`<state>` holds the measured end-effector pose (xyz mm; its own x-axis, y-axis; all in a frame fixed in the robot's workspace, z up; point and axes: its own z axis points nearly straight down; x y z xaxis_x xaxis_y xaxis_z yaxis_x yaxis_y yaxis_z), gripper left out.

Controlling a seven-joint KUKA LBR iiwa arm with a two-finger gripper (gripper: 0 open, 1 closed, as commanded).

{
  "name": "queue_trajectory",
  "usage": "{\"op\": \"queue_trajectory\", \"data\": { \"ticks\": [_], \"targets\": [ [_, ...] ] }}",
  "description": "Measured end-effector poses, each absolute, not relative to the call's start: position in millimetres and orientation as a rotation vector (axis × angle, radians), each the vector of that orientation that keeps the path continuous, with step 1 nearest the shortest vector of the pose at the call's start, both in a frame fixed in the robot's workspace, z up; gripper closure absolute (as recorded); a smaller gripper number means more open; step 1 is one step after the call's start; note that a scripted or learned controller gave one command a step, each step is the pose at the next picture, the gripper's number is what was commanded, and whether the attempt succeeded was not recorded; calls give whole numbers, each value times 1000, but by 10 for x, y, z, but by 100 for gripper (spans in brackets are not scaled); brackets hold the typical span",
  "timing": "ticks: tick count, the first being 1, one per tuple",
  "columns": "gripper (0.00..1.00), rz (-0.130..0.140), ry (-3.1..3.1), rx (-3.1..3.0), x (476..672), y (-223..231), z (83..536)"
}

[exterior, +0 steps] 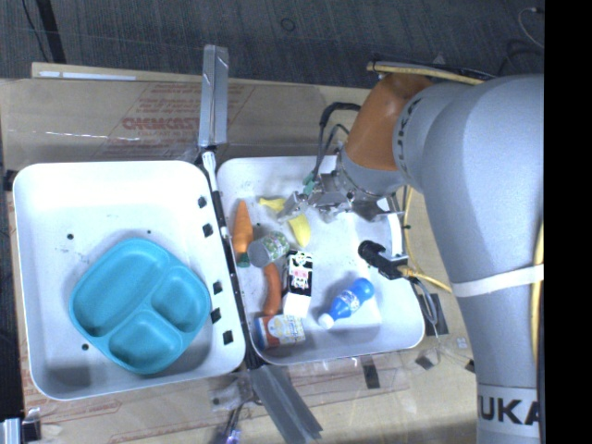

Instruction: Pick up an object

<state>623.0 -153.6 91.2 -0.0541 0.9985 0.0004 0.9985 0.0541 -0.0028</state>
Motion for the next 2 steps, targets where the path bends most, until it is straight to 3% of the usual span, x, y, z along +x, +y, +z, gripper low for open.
{"op": "queue_trajectory", "data": {
  "ticks": [1,2],
  "targets": [
    [100,4,-2283,-2153,6235,-1527,1014],
    [100,1,-2445,-1974,6078,-1643,2279]
  ]
}}
